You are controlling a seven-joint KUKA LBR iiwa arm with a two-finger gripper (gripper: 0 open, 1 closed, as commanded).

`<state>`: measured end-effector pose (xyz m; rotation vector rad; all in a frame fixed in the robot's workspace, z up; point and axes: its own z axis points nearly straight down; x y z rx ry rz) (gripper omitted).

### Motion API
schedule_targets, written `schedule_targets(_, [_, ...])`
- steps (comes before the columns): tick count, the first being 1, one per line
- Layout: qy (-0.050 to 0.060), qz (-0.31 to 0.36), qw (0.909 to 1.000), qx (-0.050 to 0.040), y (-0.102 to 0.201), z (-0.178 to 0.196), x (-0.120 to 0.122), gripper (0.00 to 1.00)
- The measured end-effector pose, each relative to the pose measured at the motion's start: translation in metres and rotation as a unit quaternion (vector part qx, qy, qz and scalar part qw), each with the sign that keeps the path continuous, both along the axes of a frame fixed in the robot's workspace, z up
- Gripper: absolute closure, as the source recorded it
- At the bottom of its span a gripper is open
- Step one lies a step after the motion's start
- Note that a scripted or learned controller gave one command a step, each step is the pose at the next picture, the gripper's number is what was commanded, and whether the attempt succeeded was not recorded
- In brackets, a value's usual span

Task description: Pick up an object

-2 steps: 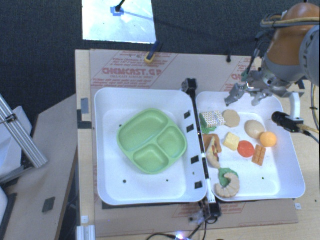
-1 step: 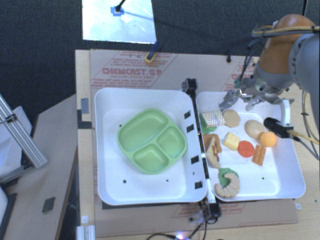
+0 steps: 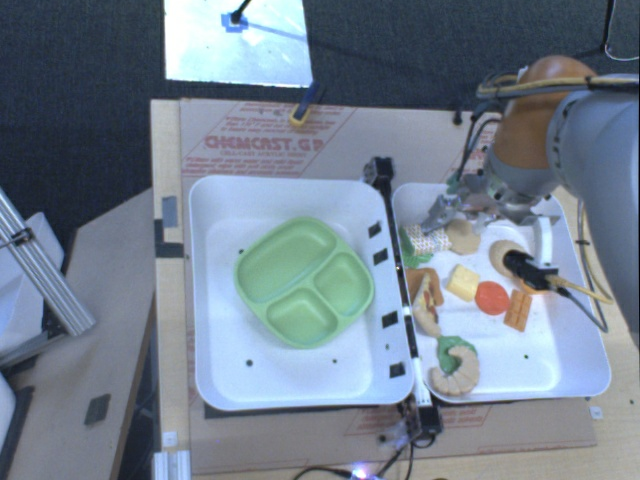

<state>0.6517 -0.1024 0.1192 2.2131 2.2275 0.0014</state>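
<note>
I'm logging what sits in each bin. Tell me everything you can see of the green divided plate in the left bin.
The light green, plastic-looking divided plate has rounded corners and three recessed sections: one long section along its upper-left side and two smaller ones along the lower right. It lies flat, right side up, turned at an angle to the walls of the shallow white left bin, near that bin's middle. It rests on the bin floor, and nothing lies in it.

The bench [image 3: 170, 268] bears two white bins [image 3: 290, 368] side by side.
</note>
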Motion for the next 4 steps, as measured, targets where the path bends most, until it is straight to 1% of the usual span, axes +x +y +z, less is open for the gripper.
schedule_targets(1, [-0.005,0.000,1.0000,0.0002,0.000,-0.028,0.005,0.00])
schedule_targets(2, [-0.012,0.000,0.9999,-0.0009,0.000,-0.014,0.008,1.00])
schedule_targets(3, [-0.001,-0.001,1.0000,0.0000,-0.001,0.050,0.009,1.00])
schedule_targets(4, [-0.001,0.000,1.0000,0.0001,-0.001,0.103,0.011,1.00])
